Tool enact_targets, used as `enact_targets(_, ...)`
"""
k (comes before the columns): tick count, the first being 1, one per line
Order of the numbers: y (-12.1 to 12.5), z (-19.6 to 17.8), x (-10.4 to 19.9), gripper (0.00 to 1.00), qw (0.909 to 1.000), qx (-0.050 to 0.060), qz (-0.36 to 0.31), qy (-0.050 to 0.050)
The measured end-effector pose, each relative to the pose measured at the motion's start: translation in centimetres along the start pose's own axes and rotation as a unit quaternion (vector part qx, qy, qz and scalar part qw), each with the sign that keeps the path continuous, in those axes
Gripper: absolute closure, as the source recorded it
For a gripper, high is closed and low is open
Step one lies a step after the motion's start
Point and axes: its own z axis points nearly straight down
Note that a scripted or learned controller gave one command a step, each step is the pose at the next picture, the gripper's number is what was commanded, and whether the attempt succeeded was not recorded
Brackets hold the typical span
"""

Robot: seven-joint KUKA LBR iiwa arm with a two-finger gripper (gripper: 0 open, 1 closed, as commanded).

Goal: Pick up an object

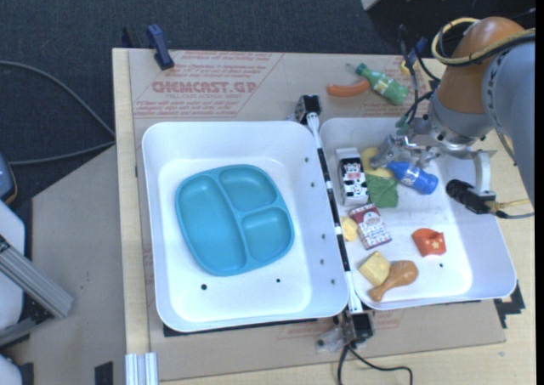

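At the back of the right bin (501, 266), the blue bottle (414, 176) lies on its side, touching a green cloth (384, 192), with the gripper (406, 149) just above it. Whether its fingers are apart we cannot tell. We judge a straight descent over the bottle's middle best, since a round body may roll. The bin's far wall sits close behind; open floor lies toward the red piece (430, 241) and the drumstick (394, 276).
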Motion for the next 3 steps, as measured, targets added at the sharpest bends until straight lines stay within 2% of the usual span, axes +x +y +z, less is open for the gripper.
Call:
enact_targets(1, 0.1, -1.1, 0.0, 1.00, 1.0000, -0.001, -0.001, -0.001)
enact_targets(2, -1.2, -11.4, -2.9, 1.00, 1.0000, 0.000, 0.001, -0.001)
enact_targets(3, -1.2, -11.3, -2.8, 0.00, 1.0000, 0.001, 0.001, -0.001)
